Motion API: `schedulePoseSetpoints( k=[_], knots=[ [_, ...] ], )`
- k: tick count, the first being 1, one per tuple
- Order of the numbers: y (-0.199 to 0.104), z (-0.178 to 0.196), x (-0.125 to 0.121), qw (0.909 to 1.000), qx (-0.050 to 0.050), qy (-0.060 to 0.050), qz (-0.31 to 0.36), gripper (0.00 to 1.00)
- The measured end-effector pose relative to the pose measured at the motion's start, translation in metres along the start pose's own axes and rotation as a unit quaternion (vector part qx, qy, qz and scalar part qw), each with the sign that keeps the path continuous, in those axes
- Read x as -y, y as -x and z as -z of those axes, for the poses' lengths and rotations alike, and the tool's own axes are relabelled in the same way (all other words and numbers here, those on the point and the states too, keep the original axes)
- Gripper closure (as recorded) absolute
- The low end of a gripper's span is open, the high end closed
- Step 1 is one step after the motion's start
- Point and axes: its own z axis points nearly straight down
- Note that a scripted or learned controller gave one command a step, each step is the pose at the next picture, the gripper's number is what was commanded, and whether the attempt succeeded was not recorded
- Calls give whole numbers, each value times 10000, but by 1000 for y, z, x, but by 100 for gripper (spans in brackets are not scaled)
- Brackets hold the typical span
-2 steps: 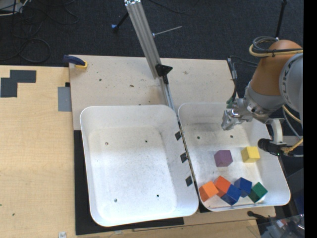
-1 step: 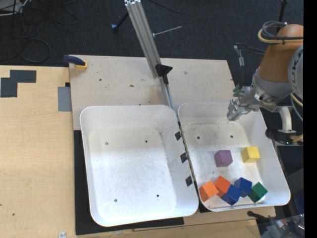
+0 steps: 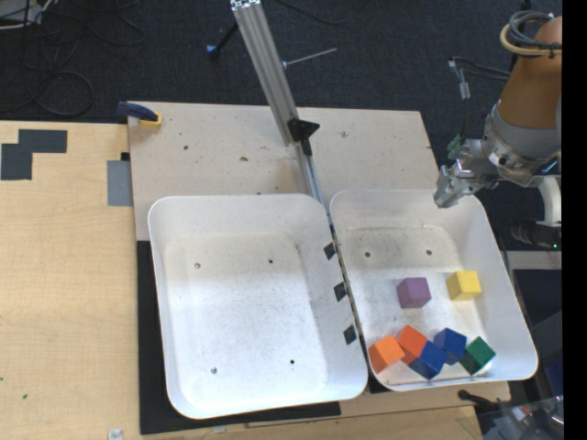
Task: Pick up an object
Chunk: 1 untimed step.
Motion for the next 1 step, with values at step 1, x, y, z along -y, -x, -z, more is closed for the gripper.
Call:
schedulePoseSetpoints(
  k=[1],
  knots=[
    [-44,8,18,10000,-12,-34,-4,100]
  ],
)
